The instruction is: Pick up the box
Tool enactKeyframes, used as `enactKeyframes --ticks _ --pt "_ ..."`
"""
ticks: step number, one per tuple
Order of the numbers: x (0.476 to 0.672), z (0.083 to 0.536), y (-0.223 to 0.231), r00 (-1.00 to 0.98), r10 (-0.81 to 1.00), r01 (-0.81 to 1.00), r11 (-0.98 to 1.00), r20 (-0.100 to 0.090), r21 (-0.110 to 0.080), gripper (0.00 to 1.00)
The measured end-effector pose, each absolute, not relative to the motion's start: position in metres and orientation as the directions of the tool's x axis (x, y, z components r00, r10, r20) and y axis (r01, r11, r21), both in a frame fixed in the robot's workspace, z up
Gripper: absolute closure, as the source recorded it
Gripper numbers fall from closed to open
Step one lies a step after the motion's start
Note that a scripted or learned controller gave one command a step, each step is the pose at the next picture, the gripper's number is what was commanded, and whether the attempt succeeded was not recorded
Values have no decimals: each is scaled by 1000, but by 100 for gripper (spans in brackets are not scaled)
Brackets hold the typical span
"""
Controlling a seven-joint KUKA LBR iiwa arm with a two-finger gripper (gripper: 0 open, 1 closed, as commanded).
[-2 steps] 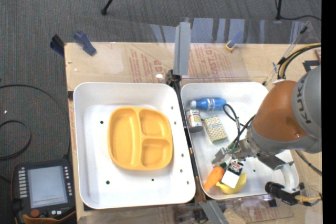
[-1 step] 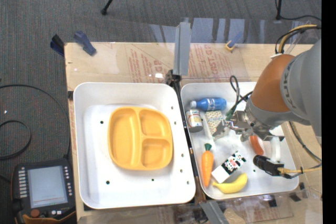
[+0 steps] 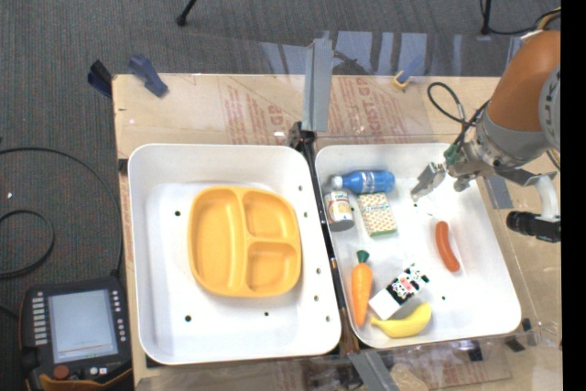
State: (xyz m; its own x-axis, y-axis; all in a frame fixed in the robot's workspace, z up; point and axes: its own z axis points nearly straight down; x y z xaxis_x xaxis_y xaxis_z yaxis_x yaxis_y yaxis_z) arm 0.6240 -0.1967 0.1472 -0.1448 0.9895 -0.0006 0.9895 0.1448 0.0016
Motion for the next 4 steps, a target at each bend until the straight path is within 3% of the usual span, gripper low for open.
enactKeyframes --ticks 1,2,3,4 --pt "584 87 -205 66 998 998 -66 9 -5 0" --pt "585 97 -205 61 998 998 -61 4 -3 100" --pt "551 173 -174 47 999 999 -47 1 -3 100" --pt "501 187 -159 91 996 996 -91 2 -4 100"
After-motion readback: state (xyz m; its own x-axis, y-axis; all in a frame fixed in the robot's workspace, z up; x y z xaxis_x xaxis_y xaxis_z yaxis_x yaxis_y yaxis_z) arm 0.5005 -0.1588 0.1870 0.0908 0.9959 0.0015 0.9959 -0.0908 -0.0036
